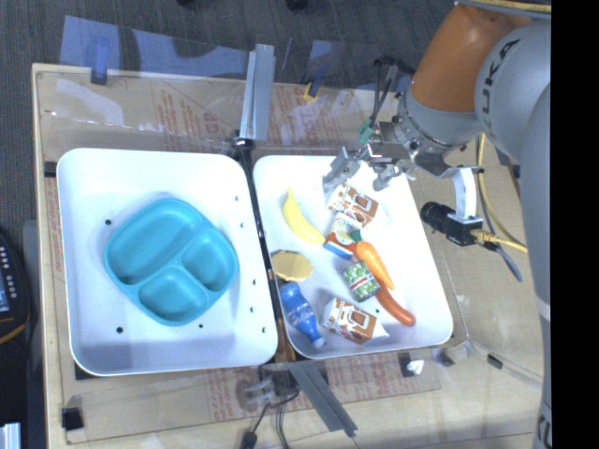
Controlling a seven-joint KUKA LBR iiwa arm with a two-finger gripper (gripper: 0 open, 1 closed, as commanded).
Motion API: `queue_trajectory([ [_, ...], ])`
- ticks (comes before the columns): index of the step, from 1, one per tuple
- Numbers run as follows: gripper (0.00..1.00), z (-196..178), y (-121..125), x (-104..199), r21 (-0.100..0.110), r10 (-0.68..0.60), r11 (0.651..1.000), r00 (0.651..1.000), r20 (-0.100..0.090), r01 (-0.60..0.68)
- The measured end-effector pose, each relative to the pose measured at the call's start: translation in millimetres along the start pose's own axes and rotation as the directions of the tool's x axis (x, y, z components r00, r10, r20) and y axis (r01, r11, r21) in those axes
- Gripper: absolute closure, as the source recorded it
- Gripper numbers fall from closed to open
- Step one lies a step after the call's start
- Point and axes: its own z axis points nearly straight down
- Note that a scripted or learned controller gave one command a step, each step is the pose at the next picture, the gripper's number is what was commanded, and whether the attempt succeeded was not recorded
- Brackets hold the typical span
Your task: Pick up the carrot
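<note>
Near edge: I am seeing a carton (350, 319) and a blue bottle (299, 312) lying at the front of the right bin (426, 251).
Sausage: a red one (393, 307) is lying just in front of the carrot's tip, close enough to be mistaken for it.
Carrot: the carrot (372, 261) is lying mid-bin on a slant, its green end touching a blue-and-white packet (339, 245), with a green packet (360, 281) tucked against its near side.
Left bin: a blue tray (170, 260) is sitting there, well apart from the work.
Further back: a banana (299, 217) and a second carton (355, 205) are lying behind the carrot.
Pincer: the pincer (367, 169) is hovering over the bin's far edge with its fingers spread apart and nothing between them.
Progress: I am judging the pick as not yet begun.
Risk: I am worrying that a descent from here lands on the far carton, or that crowded neighbours are jamming the fingers and nudging the carrot away.
</note>
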Motion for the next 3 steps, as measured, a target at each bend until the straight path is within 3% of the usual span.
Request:
queue_trajectory([
  [1, 0.0, 171.3, -7.3, -1.5, -0.011, 0.046, 0.999, 0.999, 0.001, -0.046],
  [2, 1.0, 161.9, -7.2, -1.5, -0.01, 0.041, 0.999, 0.999, 0.002, -0.041],
  [3, 1.0, 54.2, 11.2, 53.6, -0.005, 0.035, 0.999, 0.999, -0.001, -0.035],
])
